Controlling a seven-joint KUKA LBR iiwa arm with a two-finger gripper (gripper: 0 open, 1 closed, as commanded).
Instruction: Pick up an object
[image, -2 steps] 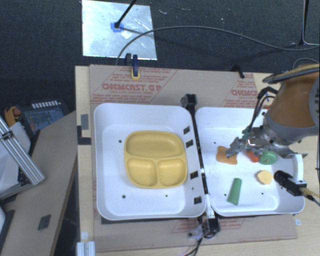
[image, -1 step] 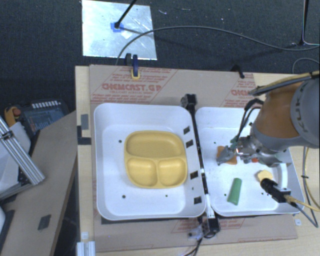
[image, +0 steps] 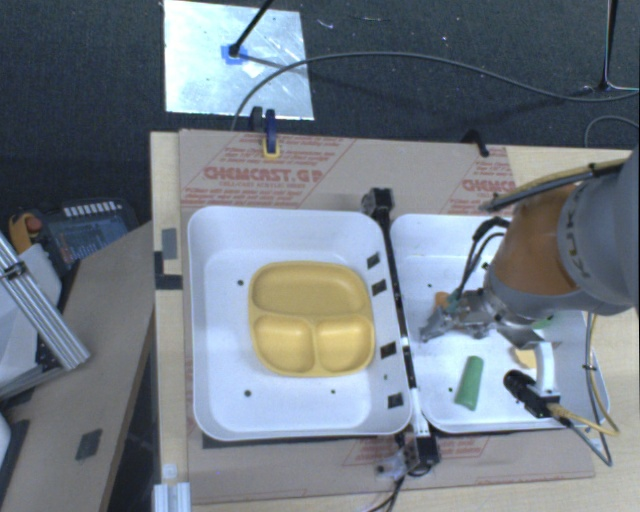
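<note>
Left bin (image: 215, 330): shallow white plastic, carrying a yellow three-compartment tray (image: 308, 318), centred, flat.
Right bin (image: 430, 250): shallow white plastic, likely the picking side.
End effector (image: 440, 322): low over right bin's left half; opening impossible to tell.
Green cylinder (image: 469, 382): small, lying on right bin's floor, near front edge; long axis front-to-back, slightly tilted; just beside end effector, untouched.

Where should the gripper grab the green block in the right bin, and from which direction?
Take the green block across its narrow width at mid-length, coming straight down. It lies flat on the right bin floor, long axis running near-to-far with a slight lean, and bare floor on both long sides probably leaves room for the fingers. The gripper sits just up-left of it.
</note>
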